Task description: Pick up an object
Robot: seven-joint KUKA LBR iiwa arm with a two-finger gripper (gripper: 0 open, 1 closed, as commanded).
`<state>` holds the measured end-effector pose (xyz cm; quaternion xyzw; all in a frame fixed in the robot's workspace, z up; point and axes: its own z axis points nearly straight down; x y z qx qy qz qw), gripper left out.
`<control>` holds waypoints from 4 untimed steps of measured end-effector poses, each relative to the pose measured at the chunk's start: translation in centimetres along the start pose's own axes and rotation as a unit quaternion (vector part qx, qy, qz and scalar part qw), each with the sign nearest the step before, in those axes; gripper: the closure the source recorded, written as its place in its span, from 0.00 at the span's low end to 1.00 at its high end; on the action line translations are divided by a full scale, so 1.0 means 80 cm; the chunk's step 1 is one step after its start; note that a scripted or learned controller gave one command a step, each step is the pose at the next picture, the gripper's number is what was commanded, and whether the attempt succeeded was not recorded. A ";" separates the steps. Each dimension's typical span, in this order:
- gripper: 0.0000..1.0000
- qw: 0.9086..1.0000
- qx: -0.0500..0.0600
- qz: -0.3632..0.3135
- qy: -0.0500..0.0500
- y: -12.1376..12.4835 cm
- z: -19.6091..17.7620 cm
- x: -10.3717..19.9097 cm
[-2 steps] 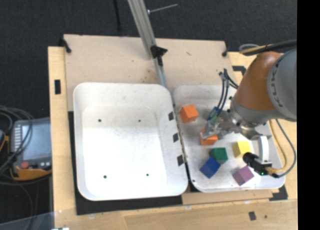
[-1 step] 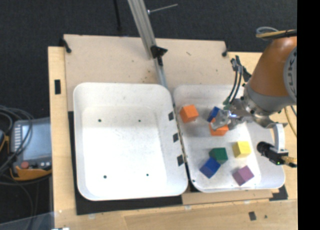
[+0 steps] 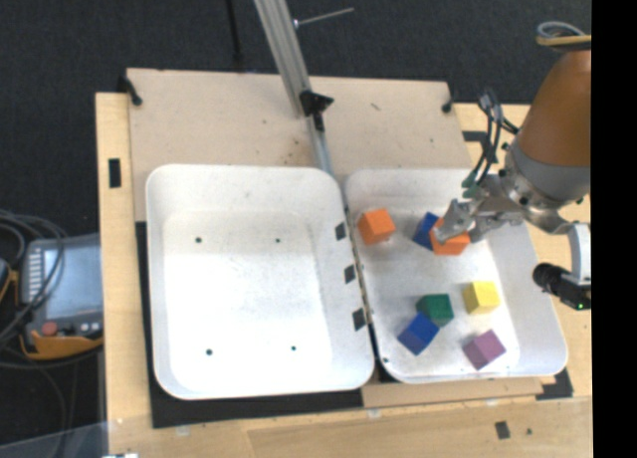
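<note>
While my claw (image 3: 456,232) hovers over an orange block (image 3: 453,243) in the right bin (image 3: 528,277) — grip unclear — nothing is lifted yet.

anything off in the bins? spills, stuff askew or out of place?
Nothing stands out. All the blocks sit inside the right bin: orange cube, green cube, yellow cube, blue cube, purple cube. The gripper is down over another blue block and a small orange block.
</note>
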<state>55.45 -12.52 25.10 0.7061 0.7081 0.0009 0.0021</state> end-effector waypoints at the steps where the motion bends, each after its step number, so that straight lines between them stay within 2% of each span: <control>1: 1.00 1.000 0.002 -0.001 0.002 -0.007 -0.010 0.067; 2: 1.00 1.000 0.002 0.000 0.001 -0.024 -0.003 0.130; 4: 1.00 1.000 0.004 0.000 0.001 -0.028 0.027 0.267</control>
